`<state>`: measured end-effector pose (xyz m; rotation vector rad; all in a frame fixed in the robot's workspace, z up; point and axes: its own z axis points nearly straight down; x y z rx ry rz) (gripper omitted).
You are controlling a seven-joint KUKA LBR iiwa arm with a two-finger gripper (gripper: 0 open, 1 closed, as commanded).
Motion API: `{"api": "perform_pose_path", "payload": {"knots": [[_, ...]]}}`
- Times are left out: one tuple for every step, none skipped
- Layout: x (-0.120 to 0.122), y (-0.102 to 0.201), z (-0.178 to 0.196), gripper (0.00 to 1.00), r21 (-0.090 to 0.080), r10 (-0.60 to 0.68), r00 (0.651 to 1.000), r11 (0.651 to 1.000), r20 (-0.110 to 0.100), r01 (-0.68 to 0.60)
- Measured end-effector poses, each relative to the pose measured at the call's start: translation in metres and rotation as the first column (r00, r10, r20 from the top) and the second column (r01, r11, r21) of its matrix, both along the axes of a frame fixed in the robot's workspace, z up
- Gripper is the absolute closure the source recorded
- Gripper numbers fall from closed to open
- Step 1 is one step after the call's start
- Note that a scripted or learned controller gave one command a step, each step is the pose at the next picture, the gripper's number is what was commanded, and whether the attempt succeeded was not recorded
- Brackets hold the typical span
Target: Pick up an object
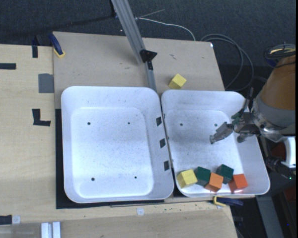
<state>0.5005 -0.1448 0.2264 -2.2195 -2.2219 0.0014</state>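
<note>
Several small cubes lie along the near edge of the right bin (198, 103): a yellow cube (186, 177), a dark green cube (202, 174), an orange cube (215, 181), a second green cube (225, 172) and a red-orange cube (238, 182). My gripper (229, 136) hangs over the right part of this bin, above and beyond the cubes. It is open, and nothing sits between its fingers (218, 134).
The left bin (69, 133) stands beside the right one. Another yellow cube (178, 81) rests on the bench behind the bins. A grey metal bar (131, 26) slants in from the top to the bins' shared far corner. Cables trail at the upper right.
</note>
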Motion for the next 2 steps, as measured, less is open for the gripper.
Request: {"api": "perform_pose_path", "payload": {"knots": [[-0.017,0.011,0.096,0.00,-0.002,0.002,1.000,1.000,0.009,-0.002],[-0.016,0.013,0.139,0.00,-0.002,0.001,1.000,1.000,0.005,-0.001]]}}
